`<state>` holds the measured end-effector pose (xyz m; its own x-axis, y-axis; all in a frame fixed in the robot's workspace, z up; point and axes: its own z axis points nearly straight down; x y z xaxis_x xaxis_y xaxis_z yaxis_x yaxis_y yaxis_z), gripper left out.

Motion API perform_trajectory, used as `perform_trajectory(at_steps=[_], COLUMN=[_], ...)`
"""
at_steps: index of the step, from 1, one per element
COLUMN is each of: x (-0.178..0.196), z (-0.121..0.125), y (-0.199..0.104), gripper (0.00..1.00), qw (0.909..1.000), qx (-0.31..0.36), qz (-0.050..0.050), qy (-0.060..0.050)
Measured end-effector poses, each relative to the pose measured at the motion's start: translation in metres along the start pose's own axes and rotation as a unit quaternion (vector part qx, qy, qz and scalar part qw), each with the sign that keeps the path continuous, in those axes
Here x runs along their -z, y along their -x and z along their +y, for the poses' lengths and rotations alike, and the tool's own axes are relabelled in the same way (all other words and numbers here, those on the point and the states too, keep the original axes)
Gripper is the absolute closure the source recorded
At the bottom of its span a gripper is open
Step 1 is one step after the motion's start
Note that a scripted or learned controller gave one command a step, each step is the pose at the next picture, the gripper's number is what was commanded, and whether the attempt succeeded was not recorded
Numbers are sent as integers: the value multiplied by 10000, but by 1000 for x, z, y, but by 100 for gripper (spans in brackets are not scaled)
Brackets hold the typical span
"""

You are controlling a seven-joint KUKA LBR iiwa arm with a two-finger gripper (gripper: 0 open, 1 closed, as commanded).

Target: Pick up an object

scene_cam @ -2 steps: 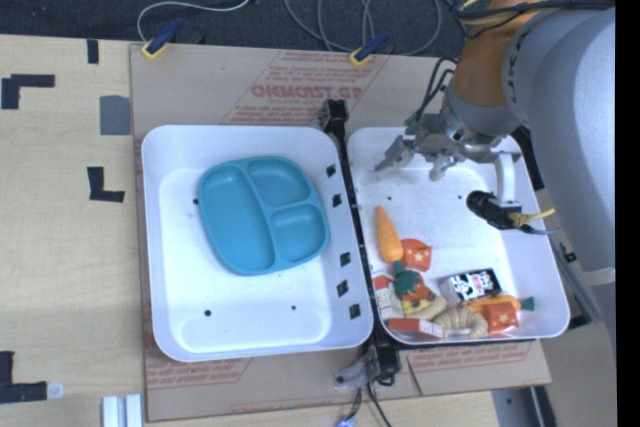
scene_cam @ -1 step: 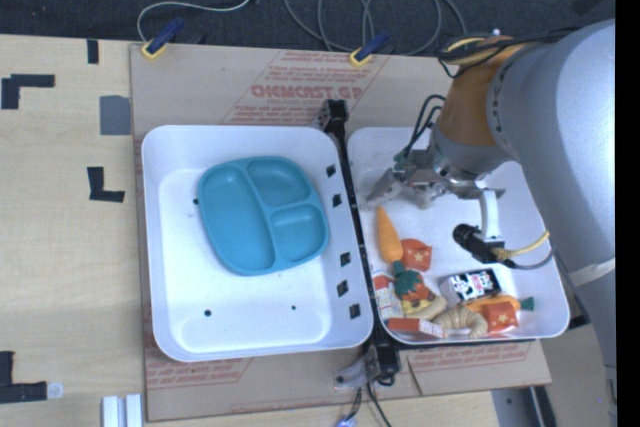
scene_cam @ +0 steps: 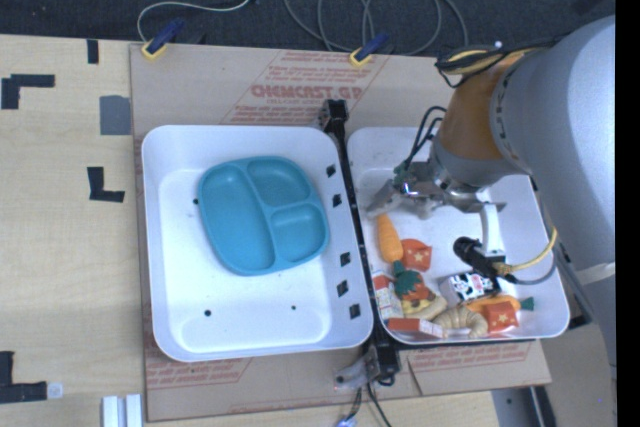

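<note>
A glossy blue plastic plate (scene_cam: pixel 264 214) lies in a smooth white plastic bin (scene_cam: pixel 165 215) (on matt brown cardboard (scene_cam: pixel 290 95)).

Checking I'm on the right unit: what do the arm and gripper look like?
The arm is bulky and light grey, with an orange band above the wrist. Black and yellow cables loop beside it. The gripper is metallic grey.

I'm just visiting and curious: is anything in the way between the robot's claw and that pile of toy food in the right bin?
Nothing visible. The gripper hangs just above the orange carrot-like piece at the pile's top edge, with bare bin floor between them.
</note>
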<state>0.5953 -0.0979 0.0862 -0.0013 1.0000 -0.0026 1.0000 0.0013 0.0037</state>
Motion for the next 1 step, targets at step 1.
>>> perform_trajectory(at_steps=[1], x=[10], z=[0], y=[1], gripper=[100], qw=[10000], qx=[-1], qz=[-10], qy=[-2])
